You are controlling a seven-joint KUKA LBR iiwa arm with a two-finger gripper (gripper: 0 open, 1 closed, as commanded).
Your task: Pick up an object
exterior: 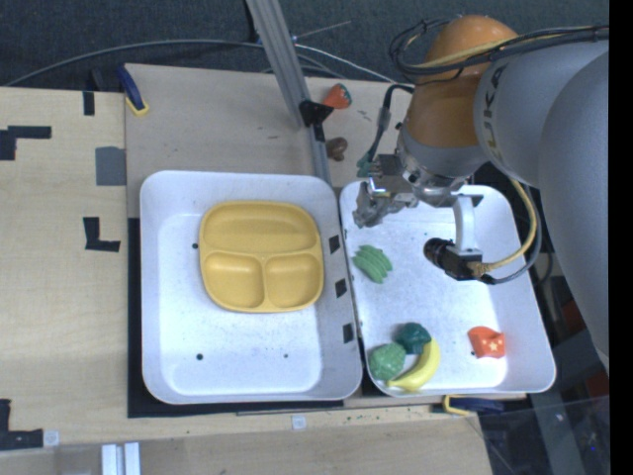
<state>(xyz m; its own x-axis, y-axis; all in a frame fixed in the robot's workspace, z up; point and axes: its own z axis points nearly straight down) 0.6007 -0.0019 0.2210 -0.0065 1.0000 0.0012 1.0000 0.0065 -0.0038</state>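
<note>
While my end effector (372,209) hangs just above the green leaf toy (374,262), nothing is lifted (finger state: cannot tell); descent, grasp and lift remain.

In the right bin (514,216): green ridged piece (374,262) upper left, banana (423,368) at the front edge, orange piece (486,342) front right.

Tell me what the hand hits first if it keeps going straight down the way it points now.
Most likely the bare floor of the right bin near its upper left corner. The hand hangs above that spot, and the green ridged piece lies just nearer the camera, apart. Depth is unclear from this slanted view.
</note>
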